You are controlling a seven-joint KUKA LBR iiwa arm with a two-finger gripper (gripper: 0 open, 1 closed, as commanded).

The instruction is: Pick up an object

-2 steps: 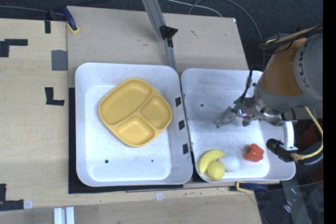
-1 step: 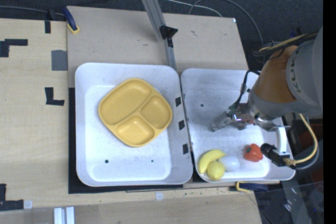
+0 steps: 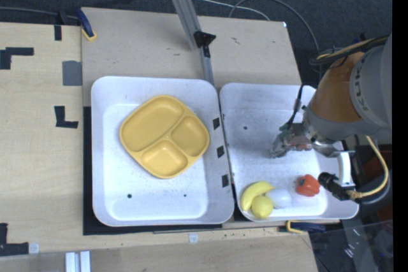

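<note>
Arm point(image 3: 347, 95): reaching in from the right over the right bin point(image 3: 255, 105).
Gripper point(image 3: 285, 144): hanging low above bare bin floor; jaw state not discernible.
Candidate objects: banana point(image 3: 254, 192), lemon point(image 3: 262, 206), whitish item point(image 3: 280, 199), red pepper point(image 3: 307, 185), all sitting along the right bin's near edge.
Left bin point(image 3: 108, 137): holding yellow divided plate point(image 3: 164, 136).
</note>
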